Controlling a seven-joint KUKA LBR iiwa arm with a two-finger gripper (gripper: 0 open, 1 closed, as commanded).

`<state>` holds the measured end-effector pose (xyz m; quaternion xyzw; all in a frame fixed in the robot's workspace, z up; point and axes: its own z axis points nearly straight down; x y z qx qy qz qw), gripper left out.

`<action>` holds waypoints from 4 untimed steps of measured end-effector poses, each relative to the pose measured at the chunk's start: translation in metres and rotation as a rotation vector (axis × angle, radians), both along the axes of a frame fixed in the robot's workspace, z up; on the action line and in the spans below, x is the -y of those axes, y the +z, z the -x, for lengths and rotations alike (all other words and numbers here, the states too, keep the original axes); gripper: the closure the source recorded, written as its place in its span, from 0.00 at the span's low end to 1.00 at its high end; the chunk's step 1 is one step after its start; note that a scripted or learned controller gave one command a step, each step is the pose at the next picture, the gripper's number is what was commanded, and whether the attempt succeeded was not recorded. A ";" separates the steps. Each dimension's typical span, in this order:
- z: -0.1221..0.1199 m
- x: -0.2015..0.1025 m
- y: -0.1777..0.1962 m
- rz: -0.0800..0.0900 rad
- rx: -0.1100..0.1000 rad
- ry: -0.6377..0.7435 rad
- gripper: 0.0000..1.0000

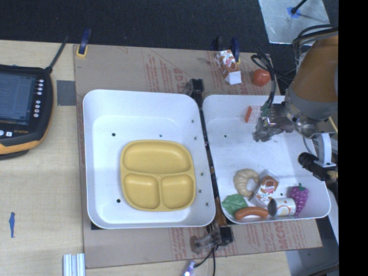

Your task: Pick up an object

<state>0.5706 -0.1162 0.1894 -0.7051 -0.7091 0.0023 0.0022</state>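
While nothing is showing between its fingers, the gripper [265, 130] is hanging over the far half of the right bin [230, 148], well apart from the pile of toy food it is meant to choose from. Whether the claw is apart or together I cannot tell; it is reading as a dark blur against the white floor.

The pickable things are sitting in the near right corner of that bin: a tan croissant [246, 181], a green leaf [233, 203] just beside it, a sausage [250, 213] lying along the near wall, a small can [282, 207] on its side, a red-and-white packet [266, 190] and a purple bunch of grapes [299, 196], all crowding or touching one another. A small orange piece [248, 114] is lying alone on the bin floor just left of the gripper.

By my reading the arm is in the approach step, with no grasp begun. The next move is calling for a choice of target: the lone orange piece is near and uncluttered, while the pile is asking for a travel toward the near side and a careful descent onto one item.

In the left bin [98, 154] a yellow divided tray [156, 174] is lying flat.
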 end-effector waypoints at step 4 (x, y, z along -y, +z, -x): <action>-0.025 -0.073 0.001 0.000 0.000 0.002 1.00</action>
